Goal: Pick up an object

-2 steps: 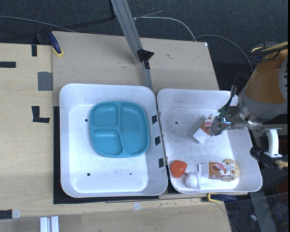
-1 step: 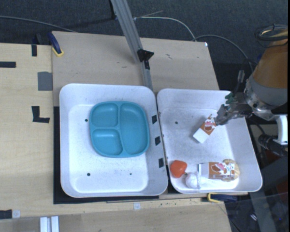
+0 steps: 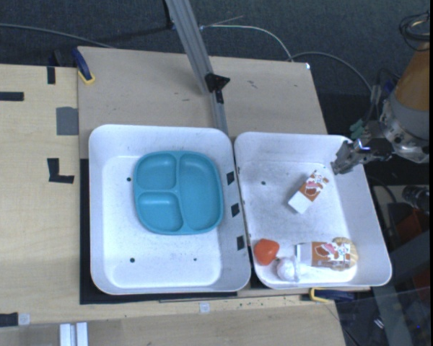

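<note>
The right bin (image 3: 274,150) holds a small white box with a red label (image 3: 309,191) near its middle. Along its front lie an orange-red round object (image 3: 266,250), a small white round object (image 3: 286,269) and a brown and white packet (image 3: 332,254). My gripper (image 3: 344,160) hangs over the bin's right rim, up and to the right of the white box, with nothing seen between its fingers.
The left bin (image 3: 108,193) carries a teal divided plate (image 3: 178,192). A grey metal post (image 3: 195,42) slants from the top down to the gap between the bins. The wooden bench (image 3: 29,193) stretches to the left.
</note>
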Controlling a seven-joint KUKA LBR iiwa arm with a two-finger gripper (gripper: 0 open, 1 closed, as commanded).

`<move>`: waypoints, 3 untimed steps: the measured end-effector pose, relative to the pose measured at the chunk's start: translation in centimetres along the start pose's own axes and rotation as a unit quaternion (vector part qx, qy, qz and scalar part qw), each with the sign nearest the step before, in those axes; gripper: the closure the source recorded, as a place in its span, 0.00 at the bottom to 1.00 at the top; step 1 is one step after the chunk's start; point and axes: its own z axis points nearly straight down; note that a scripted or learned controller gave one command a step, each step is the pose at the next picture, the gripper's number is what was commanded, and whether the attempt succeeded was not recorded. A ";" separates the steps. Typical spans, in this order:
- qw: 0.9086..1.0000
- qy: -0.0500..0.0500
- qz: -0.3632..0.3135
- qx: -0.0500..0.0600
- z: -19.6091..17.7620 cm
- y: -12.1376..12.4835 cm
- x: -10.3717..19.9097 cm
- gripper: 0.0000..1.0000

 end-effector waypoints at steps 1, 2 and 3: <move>1.000 0.001 -0.002 0.003 2.2 2.5 4.8 1.00; 1.000 0.001 -0.002 0.003 4.1 4.7 10.1 1.00; 1.000 0.001 -0.002 0.002 3.9 7.2 15.3 1.00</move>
